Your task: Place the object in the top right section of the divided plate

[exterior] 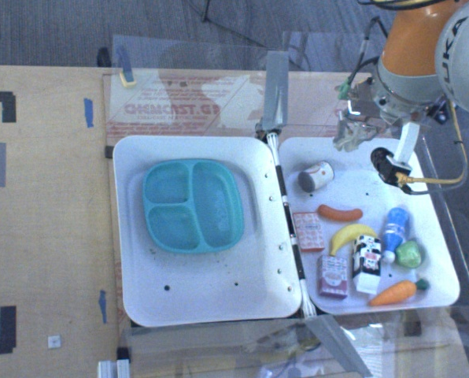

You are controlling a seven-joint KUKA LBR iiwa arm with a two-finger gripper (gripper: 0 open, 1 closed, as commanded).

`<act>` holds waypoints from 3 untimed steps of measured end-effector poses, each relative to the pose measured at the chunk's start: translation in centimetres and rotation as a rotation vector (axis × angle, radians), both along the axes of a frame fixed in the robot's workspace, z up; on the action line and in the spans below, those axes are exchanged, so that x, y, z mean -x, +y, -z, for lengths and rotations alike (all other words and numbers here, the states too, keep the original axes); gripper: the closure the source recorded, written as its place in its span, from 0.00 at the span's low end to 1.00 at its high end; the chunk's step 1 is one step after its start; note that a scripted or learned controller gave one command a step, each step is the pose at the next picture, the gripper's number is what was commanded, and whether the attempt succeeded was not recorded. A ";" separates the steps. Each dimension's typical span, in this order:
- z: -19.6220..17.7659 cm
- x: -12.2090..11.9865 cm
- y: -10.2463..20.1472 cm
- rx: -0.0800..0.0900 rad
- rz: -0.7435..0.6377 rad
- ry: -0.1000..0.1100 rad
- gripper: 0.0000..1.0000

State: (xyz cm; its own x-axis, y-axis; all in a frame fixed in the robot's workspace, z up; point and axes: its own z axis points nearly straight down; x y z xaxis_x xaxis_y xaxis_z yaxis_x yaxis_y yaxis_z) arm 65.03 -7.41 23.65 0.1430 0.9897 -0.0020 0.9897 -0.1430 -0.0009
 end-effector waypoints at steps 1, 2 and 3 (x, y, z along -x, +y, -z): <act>0.1 6.5 11.4 -0.003 -0.163 0.000 1.00; 3.9 9.0 20.3 -0.002 -0.164 0.001 1.00; 5.5 17.3 29.9 -0.001 0.051 0.004 1.00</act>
State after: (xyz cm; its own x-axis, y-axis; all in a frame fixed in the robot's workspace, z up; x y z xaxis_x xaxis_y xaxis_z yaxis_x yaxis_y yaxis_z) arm 47.73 22.49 18.13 0.1934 0.9811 -0.0015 0.9811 -0.1934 -0.0050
